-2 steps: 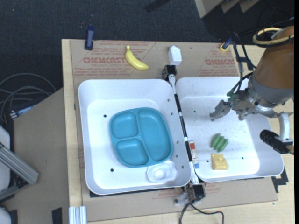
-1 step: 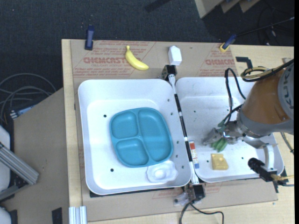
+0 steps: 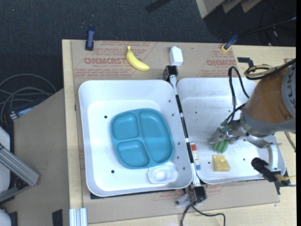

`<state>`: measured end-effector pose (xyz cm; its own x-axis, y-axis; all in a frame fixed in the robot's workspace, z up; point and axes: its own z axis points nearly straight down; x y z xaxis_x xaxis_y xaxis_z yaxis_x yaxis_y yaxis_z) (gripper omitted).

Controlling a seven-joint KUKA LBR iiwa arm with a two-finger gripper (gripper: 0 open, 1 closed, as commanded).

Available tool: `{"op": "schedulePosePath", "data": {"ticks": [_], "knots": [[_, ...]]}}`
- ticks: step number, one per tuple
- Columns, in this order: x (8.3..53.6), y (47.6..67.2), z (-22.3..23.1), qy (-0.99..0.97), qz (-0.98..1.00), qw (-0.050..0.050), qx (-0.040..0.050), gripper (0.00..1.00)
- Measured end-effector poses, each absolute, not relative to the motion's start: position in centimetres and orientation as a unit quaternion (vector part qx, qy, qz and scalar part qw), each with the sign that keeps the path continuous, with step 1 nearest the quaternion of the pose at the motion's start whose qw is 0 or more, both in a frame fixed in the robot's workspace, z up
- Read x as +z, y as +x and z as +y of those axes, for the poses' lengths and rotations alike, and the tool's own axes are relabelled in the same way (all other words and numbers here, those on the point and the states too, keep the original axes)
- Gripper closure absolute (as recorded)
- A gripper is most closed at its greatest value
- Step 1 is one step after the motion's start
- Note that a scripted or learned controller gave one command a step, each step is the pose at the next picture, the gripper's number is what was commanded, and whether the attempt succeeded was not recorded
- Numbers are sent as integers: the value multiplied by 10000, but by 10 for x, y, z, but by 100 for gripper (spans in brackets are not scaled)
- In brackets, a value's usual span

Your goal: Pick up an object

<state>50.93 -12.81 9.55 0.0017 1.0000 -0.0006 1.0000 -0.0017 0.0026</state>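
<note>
While the arm reaches in from the right, the scene sorts around the right bin (image 3: pixel 207 91) as landmark.
Gripper (image 3: pixel 221 138): low inside the right bin, near its middle.
Fingers: whether apart or together, I cannot tell.
Green object (image 3: pixel 220 146): in the right bin, touching or just under the gripper.
Yellow block (image 3: pixel 220 163): near the right bin's front edge, just beside the green object.
Open room: bare floor toward the right bin's back edge.
Left bin (image 3: pixel 94 126): adjoins the right bin's left wall, bearing a blue tray (image 3: pixel 141 138).
Banana (image 3: pixel 135 60): on the surface beyond the right bin's back-left corner.
</note>
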Motion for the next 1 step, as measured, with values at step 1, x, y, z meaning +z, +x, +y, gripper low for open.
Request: {"op": "schedulePosePath", "data": {"ticks": [1], "knots": [[185, 559, -43, 7062, 7080, 3, 12, 100]]}}
